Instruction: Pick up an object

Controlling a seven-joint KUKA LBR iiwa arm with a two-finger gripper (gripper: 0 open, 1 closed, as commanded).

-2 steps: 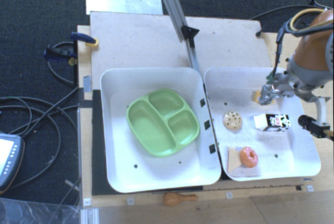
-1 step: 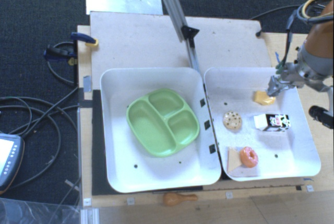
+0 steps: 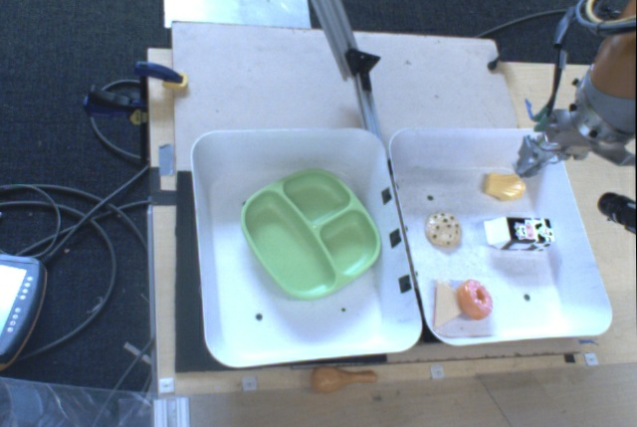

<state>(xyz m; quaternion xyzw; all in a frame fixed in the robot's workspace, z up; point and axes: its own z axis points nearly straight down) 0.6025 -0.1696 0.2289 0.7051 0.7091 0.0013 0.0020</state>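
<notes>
Camera view from above the bench has me reaching in from the right, my gripper (image 3: 530, 159) hanging over the far right part of the right bin (image 3: 587, 311). It sits just beside a yellow lump (image 3: 505, 185) that lies on the bin floor, slightly nearer the camera and to the left of it; whether they touch I cannot tell. Whether my gripper is open or closed I cannot tell either, since it shows as a small grey blur, and nothing is visibly caught in it.

Below the yellow lump, a small white carton with black patches (image 3: 520, 233) lies on its side. Left of that rests a round speckled cookie (image 3: 443, 230). Nearer the front edge, a pink doughnut (image 3: 475, 299) lies touching a pale wedge-shaped piece (image 3: 445, 304) on its left.

The left bin (image 3: 214, 316) holds a green divided plate (image 3: 312, 232) with three compartments, lying flat near the middle. On the bench in front of the bins, a tan wooden piece (image 3: 343, 377) lies just outside the left bin's front rim.
</notes>
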